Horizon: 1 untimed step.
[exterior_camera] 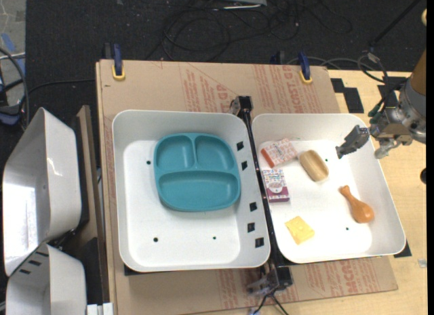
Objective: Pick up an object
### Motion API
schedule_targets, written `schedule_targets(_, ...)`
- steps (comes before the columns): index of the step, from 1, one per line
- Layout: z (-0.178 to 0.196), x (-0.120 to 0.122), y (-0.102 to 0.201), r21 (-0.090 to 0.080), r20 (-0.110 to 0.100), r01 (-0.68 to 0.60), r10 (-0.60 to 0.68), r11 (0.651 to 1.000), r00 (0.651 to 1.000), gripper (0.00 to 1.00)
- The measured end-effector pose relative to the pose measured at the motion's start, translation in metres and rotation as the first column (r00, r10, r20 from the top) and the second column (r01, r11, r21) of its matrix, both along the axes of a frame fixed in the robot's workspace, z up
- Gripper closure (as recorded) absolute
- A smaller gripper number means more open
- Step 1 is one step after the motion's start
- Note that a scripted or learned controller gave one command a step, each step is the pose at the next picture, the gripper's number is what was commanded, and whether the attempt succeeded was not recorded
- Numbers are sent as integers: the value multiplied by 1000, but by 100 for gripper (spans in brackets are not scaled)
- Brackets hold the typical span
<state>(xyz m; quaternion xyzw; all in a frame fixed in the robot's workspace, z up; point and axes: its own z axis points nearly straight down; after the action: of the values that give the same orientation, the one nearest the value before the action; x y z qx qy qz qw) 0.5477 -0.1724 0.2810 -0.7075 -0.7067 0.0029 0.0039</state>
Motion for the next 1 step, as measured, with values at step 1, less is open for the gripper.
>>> schedule_targets(1,5,2,0,-2,9,-2,2,1000,1000,0)
